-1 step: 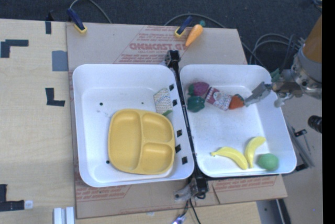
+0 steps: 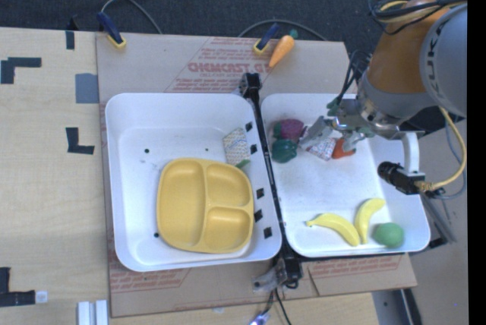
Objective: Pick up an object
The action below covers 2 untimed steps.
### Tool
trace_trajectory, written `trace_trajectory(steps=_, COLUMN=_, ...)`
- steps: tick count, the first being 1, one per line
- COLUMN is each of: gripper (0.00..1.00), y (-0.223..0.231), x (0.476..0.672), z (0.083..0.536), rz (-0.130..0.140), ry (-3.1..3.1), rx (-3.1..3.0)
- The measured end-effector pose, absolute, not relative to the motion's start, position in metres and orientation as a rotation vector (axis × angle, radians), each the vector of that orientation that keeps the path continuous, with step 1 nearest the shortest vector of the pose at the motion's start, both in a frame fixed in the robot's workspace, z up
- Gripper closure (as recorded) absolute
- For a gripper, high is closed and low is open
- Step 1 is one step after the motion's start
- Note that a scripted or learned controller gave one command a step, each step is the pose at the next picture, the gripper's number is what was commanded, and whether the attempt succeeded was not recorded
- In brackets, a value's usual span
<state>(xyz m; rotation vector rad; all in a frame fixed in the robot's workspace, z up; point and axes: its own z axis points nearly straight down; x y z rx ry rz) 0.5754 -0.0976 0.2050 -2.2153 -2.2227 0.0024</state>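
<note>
Overhead, the grey arm (image 2: 414, 58) reaches in from the right and hangs its gripper (image 2: 334, 135) low over the far part of the right bin (image 2: 343, 194), among a cluster of small items: a purple piece (image 2: 289, 127), a dark green piece (image 2: 284, 151) just near of it, and a red-orange piece (image 2: 343, 151) partly hidden under the tool. Whether the gripper is spread or closed cannot be read from this angle, and nothing can be seen gripped in it. Other candidates lie at the near right corner of the same bin: two yellow bananas (image 2: 334, 228), side by side, and a green ball (image 2: 389, 235) touching the right-hand one. The left bin (image 2: 129, 164) bears a yellow divided plate (image 2: 205, 204) and a small patterned packet (image 2: 236, 143) by the divider. Judged from this pose, the pick is aimed at the red-orange piece; a good attempt would centre on one item alone, approach straight down, keep off the bin wall, and close fully before lifting, since crowded neighbours could be nudged or caught.
</note>
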Motion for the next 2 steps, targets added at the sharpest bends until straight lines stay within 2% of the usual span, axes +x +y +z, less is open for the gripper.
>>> trace_trajectory(steps=1, gripper=0.0, y=-0.072, x=0.644, z=0.184, rz=0.001, ry=-2.223, rx=-2.218)
trace_trajectory(steps=2, gripper=0.0, y=-0.097, x=0.65, z=0.108, rz=0.003, ry=-2.222, rx=-2.22)
